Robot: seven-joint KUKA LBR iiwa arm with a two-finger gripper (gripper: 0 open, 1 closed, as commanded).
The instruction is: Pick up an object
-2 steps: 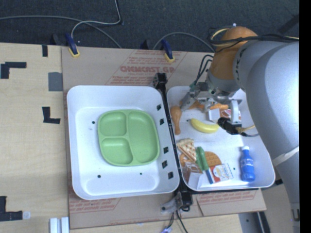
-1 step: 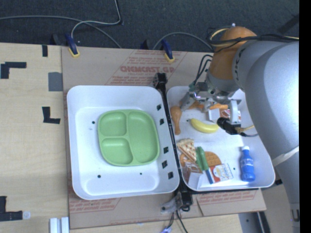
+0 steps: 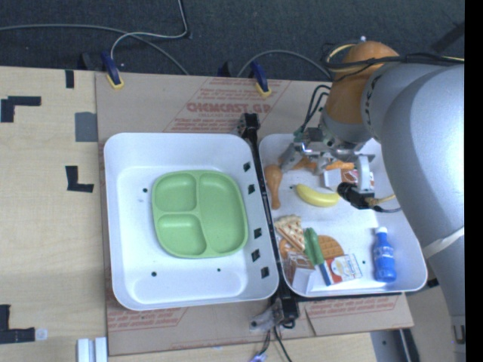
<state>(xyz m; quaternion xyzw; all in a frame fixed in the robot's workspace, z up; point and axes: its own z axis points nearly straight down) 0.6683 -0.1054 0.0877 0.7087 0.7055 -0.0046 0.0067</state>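
My gripper (image 3: 314, 155) is low over the far end of the right bin (image 3: 411, 241), under the orange wrist band. A yellow banana (image 3: 317, 195) lies just in front of it. An orange carrot-shaped piece (image 3: 272, 184) rests to its left, against the bin's left wall. A small orange and red item (image 3: 348, 174) sits close to the gripper's right side. Nothing is visibly lifted.
Nearer the front of the right bin lie a waffle-like piece (image 3: 289, 229), a green marker (image 3: 313, 246), a round biscuit (image 3: 330, 245), a printed packet (image 3: 345, 267) and a blue bottle (image 3: 383, 256). The left bin (image 3: 128, 164) holds a green divided plate (image 3: 200, 212).
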